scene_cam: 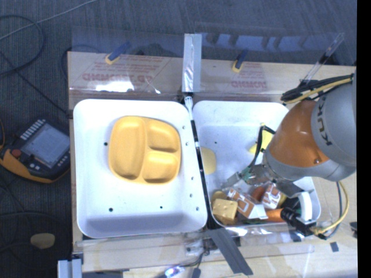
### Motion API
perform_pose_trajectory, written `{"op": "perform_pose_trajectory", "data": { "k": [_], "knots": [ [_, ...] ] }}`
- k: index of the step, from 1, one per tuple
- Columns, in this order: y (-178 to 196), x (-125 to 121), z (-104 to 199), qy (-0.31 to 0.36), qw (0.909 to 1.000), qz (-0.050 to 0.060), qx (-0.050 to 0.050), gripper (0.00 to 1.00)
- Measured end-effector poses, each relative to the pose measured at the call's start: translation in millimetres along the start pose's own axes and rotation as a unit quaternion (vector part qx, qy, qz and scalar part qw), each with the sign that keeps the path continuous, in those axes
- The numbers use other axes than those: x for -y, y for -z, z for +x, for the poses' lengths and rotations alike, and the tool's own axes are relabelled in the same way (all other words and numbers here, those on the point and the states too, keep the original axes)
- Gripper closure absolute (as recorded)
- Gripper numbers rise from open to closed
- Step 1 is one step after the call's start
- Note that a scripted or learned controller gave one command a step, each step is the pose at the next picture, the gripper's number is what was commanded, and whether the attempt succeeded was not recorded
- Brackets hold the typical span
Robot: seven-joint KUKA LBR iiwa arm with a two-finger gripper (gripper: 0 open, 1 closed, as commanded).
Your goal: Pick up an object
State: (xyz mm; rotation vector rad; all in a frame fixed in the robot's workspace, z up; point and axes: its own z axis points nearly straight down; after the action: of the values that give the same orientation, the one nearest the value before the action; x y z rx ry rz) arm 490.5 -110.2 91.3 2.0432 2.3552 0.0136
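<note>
In the right bin, a heap of small objects lies at the near end. It includes a tan block, a brown and white packet, an orange piece and a white object. My gripper hangs low over this heap, just above the packet. The grey and orange wrist covers most of it. A pale yellow round piece lies by the bin's left wall.
The left bin holds a yellow divided tray near its middle. A metal divider stands between the bins at the far side. A handheld pendant lies on the floor to the left of the bench.
</note>
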Motion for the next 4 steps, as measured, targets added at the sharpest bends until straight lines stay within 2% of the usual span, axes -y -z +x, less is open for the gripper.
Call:
{"op": "perform_pose_trajectory", "data": {
  "k": [1,2,3,4],
  "knots": [
    [9.0,-0.6,2.1,0.001,1.0000,0.001,-0.003,1.00],
    [91.3,-38.0,54.5,-0.075,0.9971,0.013,-0.004,1.00],
    [230.4,-20.9,-11.1,0.021,0.9997,0.011,-0.004,1.00],
    [91.0,-35.8,35.8,0.061,0.9980,0.012,-0.007,1.00]
  ]
}}
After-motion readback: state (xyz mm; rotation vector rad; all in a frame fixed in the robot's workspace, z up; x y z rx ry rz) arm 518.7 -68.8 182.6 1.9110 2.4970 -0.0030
